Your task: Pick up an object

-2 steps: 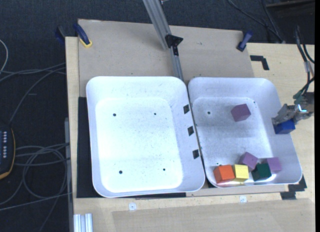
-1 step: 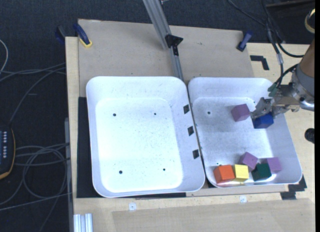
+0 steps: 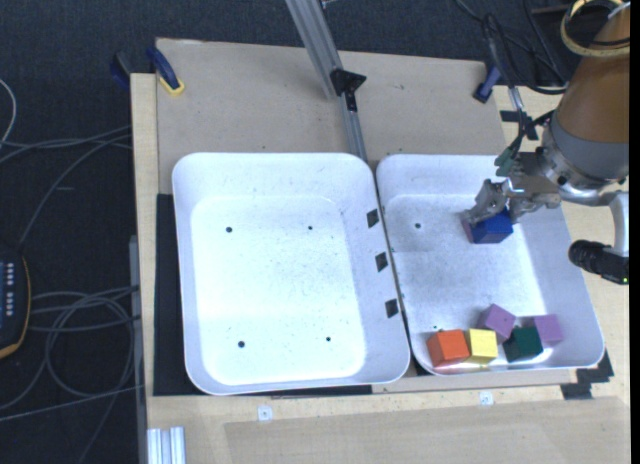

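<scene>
Blue block (image 3: 491, 229) sits between my gripper's (image 3: 490, 214) closed fingers over the right bin (image 3: 440, 262), so I should lift straight and slowly, keeping my squeeze steady.

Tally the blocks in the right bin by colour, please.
Blue block, at the hand: 1
Orange block: 1
Yellow block: 1
Green block: 1
Purple blocks: 2
Total: 6
</scene>
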### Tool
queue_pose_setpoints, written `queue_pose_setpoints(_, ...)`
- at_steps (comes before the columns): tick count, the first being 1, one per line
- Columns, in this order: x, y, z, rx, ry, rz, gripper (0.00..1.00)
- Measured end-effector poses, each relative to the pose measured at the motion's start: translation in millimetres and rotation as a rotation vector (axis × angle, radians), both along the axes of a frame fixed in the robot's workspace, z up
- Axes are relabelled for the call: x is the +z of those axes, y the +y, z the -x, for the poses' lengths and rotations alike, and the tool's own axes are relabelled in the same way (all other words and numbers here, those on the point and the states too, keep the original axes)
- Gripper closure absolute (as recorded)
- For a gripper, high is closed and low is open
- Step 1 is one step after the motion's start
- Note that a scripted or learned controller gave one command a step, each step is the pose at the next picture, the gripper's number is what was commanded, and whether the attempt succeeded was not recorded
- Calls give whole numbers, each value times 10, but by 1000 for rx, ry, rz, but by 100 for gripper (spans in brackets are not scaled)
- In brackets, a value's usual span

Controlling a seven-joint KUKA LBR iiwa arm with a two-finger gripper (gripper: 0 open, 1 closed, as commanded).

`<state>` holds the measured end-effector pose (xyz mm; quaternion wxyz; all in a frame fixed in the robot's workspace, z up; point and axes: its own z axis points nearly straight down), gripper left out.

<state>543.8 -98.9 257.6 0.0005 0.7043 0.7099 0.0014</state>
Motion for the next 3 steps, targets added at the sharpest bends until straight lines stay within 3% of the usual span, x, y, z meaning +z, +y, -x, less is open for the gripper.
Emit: queue_pose_setpoints(3,-282,1488,-483,-2,2,-1,100)
